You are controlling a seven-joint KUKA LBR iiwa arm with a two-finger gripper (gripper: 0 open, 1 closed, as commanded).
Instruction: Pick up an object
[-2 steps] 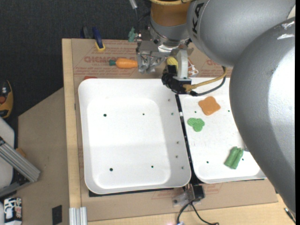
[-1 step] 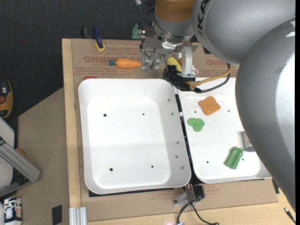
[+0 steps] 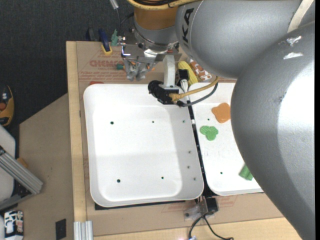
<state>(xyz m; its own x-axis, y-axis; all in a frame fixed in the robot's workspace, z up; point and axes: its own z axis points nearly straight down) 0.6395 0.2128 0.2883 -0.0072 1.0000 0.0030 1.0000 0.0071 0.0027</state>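
Arm parked over the far edge of the bins

Nearest, a green scrap (image 3: 245, 173) in the right bin (image 3: 225, 184), then a green blob (image 3: 209, 132) and orange piece (image 3: 221, 112). Further back, the gripper (image 3: 137, 70) hangs beyond the left bin (image 3: 140, 194); can't tell its grip.

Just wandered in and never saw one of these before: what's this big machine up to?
A big grey arm reaches in over two white bins. Its hand sits past the far edge of the left bin, with nothing visibly held. The right bin has small items: an orange piece, a green piece and something yellow near the far end. It's meant to pick one up.
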